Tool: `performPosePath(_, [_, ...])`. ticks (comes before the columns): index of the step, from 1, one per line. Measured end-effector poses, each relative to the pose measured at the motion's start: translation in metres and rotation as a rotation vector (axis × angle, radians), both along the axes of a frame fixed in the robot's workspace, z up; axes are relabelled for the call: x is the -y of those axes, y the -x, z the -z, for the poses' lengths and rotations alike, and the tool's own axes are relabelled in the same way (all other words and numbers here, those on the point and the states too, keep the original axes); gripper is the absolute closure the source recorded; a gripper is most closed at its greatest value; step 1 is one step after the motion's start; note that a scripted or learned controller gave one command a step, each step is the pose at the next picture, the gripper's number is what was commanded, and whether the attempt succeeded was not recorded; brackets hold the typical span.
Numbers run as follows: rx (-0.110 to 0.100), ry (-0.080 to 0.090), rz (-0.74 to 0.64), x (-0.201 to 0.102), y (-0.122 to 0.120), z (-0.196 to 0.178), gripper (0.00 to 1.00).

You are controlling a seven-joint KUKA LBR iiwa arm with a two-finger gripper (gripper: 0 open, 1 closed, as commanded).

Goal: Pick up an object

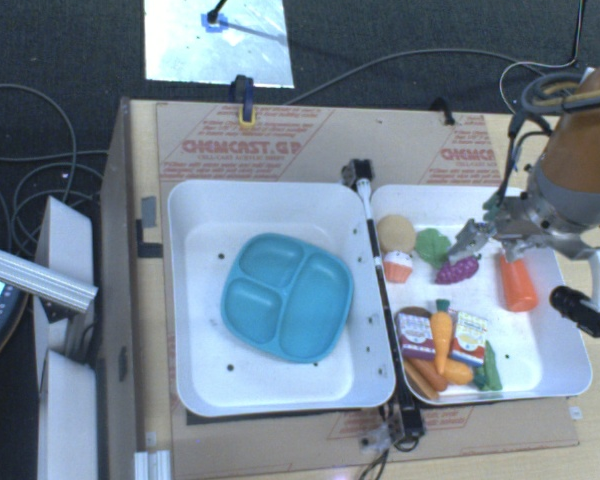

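Item: purple grape bunch, lying in the right bin, just right of the green leafy piece and left of the orange carrot piece. Gripper sits directly above the grapes, fingers slightly spread, nothing visibly between them. Handling advice: descend straight, straddle the bunch's middle, close before lifting, avoid nudging the green leafy piece.

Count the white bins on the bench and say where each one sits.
2. The left bin holds a blue divided plate. The right bin holds the toy food, with the gripper above its upper part.
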State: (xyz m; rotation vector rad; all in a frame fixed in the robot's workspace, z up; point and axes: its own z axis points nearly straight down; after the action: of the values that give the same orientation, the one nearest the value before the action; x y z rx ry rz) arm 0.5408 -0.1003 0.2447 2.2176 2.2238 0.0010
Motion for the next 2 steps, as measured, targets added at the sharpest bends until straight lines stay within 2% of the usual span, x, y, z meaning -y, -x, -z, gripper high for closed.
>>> performPosePath(1, [0.000,0.000,0.001,0.010,-0.017,0.158,0.00])
performPosePath(2, [0.000,0.000,0.002,0.006,0.016,0.160,0.00])
